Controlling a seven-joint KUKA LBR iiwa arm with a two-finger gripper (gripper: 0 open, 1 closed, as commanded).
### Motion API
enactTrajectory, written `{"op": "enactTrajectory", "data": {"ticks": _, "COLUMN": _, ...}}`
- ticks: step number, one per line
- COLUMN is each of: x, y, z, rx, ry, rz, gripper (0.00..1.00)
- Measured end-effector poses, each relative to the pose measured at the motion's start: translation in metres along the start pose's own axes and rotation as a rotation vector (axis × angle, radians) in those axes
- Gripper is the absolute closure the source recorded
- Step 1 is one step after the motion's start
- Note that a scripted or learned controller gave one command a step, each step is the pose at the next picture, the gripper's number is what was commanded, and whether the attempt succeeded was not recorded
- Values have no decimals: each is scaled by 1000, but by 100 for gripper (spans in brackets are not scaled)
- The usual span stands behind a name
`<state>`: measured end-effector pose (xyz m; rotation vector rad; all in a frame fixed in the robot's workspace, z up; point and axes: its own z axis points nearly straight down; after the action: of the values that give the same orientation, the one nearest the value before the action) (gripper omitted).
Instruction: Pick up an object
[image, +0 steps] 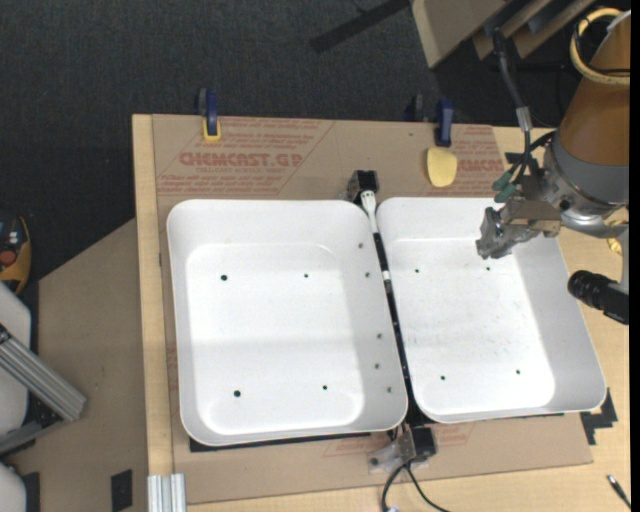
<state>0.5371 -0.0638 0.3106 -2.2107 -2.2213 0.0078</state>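
Observation:
A small pale yellow object (441, 166) lies on the brown board just beyond the far edge of the right bin (480, 330), outside both bins. My gripper (491, 246) hangs over the far right part of the right bin, pointing down toward its white floor. It is to the right of and nearer than the yellow object, apart from it. I see nothing under or beside the gripper on the bin floor.
The left bin (280, 320) sits beside the right one, with a black strip (385, 290) along the seam. Two blue clamps (209, 104) (444, 120) hold the board's far edge. Metal framing (40, 385) stands off the bench at the left.

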Motion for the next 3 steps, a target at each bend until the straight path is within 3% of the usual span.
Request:
{"op": "enactTrajectory", "data": {"ticks": 1, "x": 43, "y": -16, "z": -147, "rx": -28, "ry": -1, "rz": -1, "gripper": 100}}
{"op": "enactTrajectory", "data": {"ticks": 2, "x": 68, "y": 27, "z": -14, "rx": 4, "ry": -2, "rz": 2, "gripper": 100}}
{"op": "enactTrajectory", "data": {"ticks": 3, "x": 74, "y": -10, "z": -42, "rx": -7, "ry": 0, "rz": 3, "gripper": 100}}
